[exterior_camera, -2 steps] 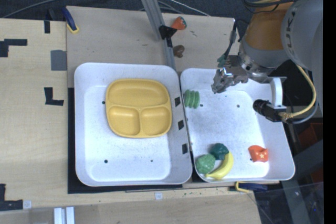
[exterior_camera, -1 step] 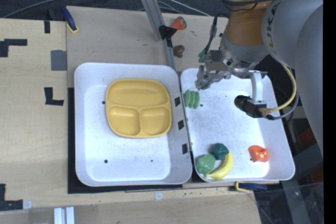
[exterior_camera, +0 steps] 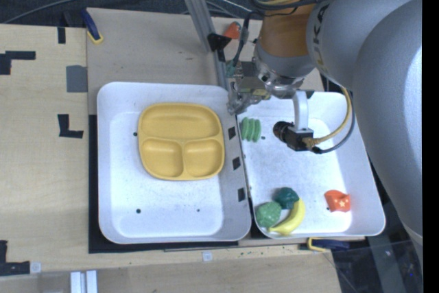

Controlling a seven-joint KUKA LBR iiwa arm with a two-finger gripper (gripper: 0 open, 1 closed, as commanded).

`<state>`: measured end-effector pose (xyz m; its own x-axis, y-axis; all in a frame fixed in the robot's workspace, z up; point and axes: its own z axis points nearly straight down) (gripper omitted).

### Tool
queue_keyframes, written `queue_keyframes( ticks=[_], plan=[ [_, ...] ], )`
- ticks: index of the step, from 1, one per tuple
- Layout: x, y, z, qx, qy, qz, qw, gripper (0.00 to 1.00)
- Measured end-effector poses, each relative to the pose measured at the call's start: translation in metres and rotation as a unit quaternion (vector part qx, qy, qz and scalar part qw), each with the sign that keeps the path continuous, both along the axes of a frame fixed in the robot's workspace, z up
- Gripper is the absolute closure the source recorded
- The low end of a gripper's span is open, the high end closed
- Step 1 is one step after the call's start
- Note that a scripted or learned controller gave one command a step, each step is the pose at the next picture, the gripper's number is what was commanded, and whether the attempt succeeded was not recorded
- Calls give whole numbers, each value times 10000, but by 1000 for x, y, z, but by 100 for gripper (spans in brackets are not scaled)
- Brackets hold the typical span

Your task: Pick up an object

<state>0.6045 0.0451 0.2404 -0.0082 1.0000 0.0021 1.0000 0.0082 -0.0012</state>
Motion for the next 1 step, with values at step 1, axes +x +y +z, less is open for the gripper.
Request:
queue_keyframes(
  ticks=[1],
  plan=[
    [18,56,0,0,-3,-3,10000,100]
  ],
)
